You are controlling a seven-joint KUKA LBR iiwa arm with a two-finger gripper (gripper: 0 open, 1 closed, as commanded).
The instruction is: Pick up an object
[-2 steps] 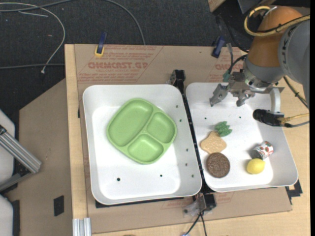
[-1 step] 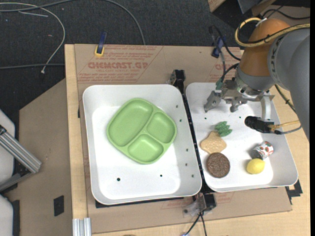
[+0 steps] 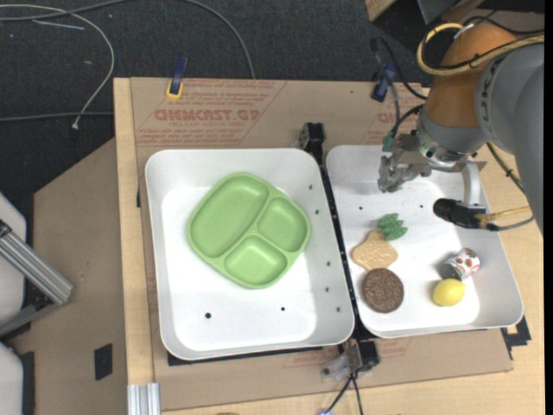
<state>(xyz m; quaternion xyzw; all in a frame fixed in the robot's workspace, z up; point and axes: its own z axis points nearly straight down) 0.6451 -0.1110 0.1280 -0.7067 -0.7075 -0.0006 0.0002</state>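
Jaws first: we cannot tell their state, as our gripper (image 3: pixel 397 178) hangs over bare floor in the right bin (image 3: pixel 359 167). Nearest below lie a green broccoli piece (image 3: pixel 391 226) and tan cracker (image 3: pixel 373 253), touching; descending here, we risk nudging both or closing on nothing.

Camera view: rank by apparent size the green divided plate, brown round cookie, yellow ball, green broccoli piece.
1. green divided plate, by far the largest
2. brown round cookie
3. yellow ball and green broccoli piece look about alike, so no ranking between them
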